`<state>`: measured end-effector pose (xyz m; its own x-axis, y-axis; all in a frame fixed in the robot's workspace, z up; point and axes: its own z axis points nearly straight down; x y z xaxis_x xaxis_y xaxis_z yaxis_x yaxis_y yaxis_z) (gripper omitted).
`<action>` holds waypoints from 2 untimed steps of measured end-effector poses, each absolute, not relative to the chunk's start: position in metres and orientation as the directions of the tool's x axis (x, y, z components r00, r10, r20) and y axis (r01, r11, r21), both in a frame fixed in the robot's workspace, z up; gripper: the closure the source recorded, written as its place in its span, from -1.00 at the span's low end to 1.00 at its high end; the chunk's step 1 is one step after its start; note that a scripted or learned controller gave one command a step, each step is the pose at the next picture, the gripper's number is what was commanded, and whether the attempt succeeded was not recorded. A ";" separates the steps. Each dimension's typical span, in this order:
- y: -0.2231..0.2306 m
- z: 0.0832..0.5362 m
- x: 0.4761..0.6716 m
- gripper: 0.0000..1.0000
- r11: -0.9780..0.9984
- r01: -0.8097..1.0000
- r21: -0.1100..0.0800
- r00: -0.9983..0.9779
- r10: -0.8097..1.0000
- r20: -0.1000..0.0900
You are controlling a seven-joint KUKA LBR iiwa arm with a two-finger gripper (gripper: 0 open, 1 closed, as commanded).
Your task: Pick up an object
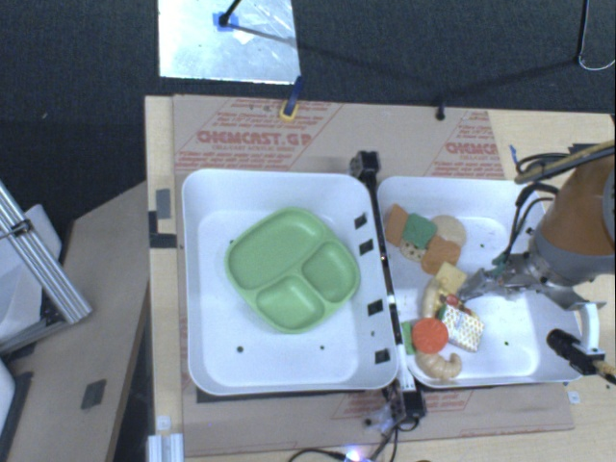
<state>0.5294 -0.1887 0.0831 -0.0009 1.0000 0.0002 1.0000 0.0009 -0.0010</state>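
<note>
The right bin (500, 215) holds a cluster of toy food along its left side: a brown piece (396, 222), a green block (420, 229), a tan round (449, 227), an orange-brown piece (442, 251), a yellow cube (449, 277), a red tomato (430, 335), a checkered packet (466, 329) and a croissant (440, 365). The gripper (463, 291) reaches in from the right, its tips low beside the yellow cube and just above the checkered packet. Nothing shows between its fingers.
The left bin (217, 354) holds a green divided plate (292, 268). A black divider with clips (377, 258) runs between the bins. The arm's orange band (582, 210) hangs over the right bin's far right side. Cardboard lies under both bins.
</note>
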 end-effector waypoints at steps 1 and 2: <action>-0.189 0.095 0.531 1.00 0.001 1.000 0.004 -0.001 1.000 -0.001; -0.186 0.156 0.540 1.00 0.005 1.000 0.008 -0.005 1.000 -0.002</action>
<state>0.5401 -0.1857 0.1557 -0.0054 1.0000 -0.0025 1.0000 0.0054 0.0077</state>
